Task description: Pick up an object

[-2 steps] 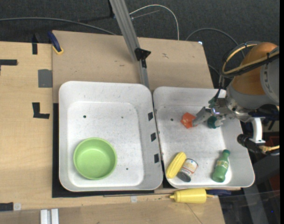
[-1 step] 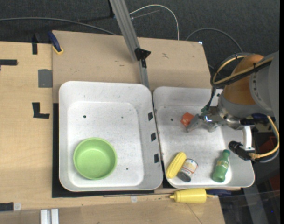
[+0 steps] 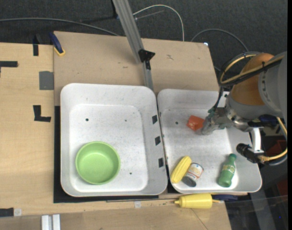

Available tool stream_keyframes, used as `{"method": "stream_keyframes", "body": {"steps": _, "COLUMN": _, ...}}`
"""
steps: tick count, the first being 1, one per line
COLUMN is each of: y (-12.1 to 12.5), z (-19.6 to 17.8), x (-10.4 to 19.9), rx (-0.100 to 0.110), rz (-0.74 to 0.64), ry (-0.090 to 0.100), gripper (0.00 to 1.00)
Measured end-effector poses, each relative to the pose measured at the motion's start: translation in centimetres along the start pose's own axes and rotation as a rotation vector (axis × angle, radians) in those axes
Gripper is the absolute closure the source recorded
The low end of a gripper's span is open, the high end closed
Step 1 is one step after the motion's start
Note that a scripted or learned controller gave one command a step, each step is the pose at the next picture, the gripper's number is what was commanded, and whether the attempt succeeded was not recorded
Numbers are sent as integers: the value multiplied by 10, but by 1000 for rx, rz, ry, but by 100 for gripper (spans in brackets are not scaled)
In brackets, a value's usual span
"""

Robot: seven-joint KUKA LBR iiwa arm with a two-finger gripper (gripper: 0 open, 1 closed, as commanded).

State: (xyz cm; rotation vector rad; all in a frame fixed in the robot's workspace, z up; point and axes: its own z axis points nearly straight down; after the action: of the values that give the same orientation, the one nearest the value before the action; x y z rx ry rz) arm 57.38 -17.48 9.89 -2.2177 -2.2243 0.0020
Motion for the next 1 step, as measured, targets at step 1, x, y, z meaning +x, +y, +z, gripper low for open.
{"method": "stream_keyframes", "body": {"steps": 1, "y": -7, "z": -58, "x": 5, "rx": -5, "rz": 1, "ry": -1, "gripper": 100}}
